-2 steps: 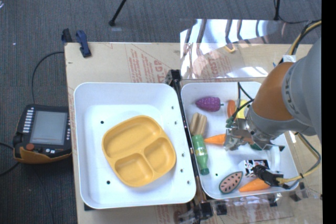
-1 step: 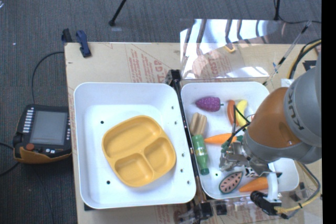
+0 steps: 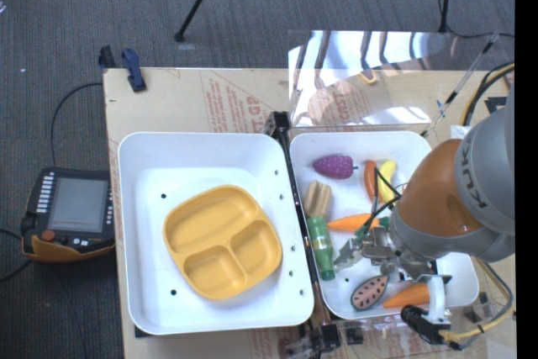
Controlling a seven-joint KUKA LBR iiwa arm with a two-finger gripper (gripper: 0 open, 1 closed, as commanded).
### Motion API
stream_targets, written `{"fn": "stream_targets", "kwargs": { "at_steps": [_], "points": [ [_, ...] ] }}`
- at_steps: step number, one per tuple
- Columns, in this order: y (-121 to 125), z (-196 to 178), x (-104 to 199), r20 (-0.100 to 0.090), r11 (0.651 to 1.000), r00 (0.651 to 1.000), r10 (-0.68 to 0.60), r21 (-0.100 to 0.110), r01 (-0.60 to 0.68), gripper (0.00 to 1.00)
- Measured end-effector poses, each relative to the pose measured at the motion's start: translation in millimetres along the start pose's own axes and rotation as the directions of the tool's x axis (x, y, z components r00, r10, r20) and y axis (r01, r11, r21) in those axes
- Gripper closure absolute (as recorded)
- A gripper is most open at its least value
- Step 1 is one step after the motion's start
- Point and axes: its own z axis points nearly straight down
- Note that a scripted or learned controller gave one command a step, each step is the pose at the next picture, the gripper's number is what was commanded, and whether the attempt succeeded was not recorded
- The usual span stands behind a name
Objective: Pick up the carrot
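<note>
Reading "KUKA" on the grey arm (image 3: 496, 172) — hand (image 3: 363, 252) near the carrot (image 3: 351, 223), grip unclear

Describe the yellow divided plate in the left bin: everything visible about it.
The yellow plate looks like smooth moulded plastic, rounded at the corners, with a raised rim and three compartments: one long section along its upper left side and two smaller ones toward the lower right. Nothing lies in any compartment. It rests flat on the floor of the left bin, turned at a slant to the bin's walls and roughly central, touching only the bin floor.
</note>
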Motion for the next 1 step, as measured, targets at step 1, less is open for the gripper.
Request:
{"fn": "stream_targets", "kwargs": {
  "at_steps": [1],
  "points": [
    [64.5,-1.4,-24.4,0.000,0.944,0.944,0.330,-0.003,-0.330,0.00]
  ]
}}
